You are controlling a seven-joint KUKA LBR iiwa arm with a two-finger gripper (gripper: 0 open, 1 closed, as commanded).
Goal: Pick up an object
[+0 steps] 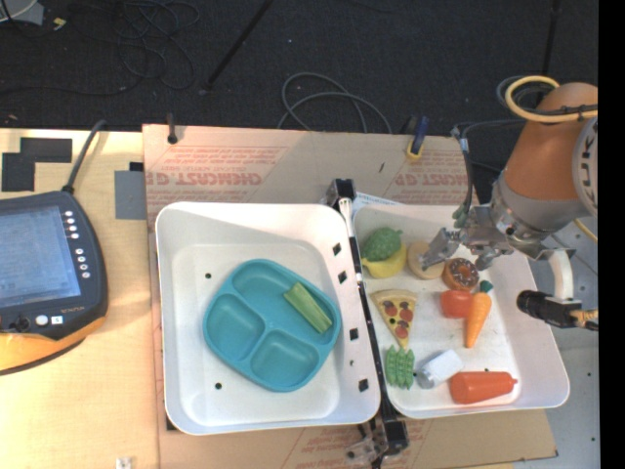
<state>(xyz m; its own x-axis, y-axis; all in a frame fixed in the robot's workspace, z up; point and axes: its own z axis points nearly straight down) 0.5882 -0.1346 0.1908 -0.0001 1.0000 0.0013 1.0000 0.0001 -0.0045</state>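
The right bin (547, 360) holds several toy foods: a green and yellow piece (383, 245), a beige round piece (425, 260), a brown sprinkled round (461, 274), a red piece (455, 303), a carrot (476, 319), a pizza slice (395, 313), a small green piece (398, 365), a white piece (437, 367) and an orange-red piece (481, 387). My gripper (467, 249) hangs low over that bin's far part, just above the sprinkled round and beside the beige piece. Nothing visibly hangs from it.
The left bin (186, 262) carries a teal divided plate (259, 335) with a green strip (309, 306) lying on it. A black divider (352, 291) runs between the bins. A tablet (44, 262) rests on the bench at far left.
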